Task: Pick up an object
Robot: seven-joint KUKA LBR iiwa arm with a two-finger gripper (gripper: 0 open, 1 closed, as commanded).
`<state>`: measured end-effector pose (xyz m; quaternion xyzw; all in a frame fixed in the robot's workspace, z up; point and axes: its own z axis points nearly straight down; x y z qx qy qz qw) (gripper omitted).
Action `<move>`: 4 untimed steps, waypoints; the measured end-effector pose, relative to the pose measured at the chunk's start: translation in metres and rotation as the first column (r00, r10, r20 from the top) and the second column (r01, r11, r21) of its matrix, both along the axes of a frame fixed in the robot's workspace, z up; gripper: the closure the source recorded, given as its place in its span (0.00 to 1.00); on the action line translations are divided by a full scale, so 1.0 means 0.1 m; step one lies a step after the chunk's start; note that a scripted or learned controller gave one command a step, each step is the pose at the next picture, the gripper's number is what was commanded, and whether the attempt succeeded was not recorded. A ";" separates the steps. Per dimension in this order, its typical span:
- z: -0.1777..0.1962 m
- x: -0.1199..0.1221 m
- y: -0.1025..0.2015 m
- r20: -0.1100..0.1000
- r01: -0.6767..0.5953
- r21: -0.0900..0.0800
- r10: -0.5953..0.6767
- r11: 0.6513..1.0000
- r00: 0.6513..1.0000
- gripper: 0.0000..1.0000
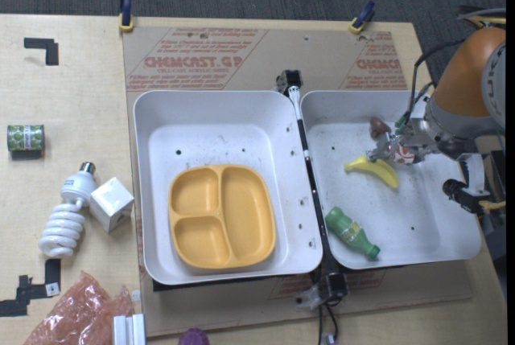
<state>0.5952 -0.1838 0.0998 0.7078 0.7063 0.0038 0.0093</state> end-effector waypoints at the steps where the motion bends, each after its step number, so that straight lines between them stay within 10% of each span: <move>1: 0.10 0.01 0.00 0.003 0.001 0.000 -0.001 1.000 1.000 1.00; 2: 0.10 0.01 0.00 0.003 0.001 0.000 -0.001 1.000 1.000 0.00; 3: -0.07 0.03 0.35 -0.018 -0.004 0.007 0.004 1.000 1.000 0.00; 4: -0.07 -0.61 0.54 -0.018 0.000 0.007 0.000 1.000 1.000 0.00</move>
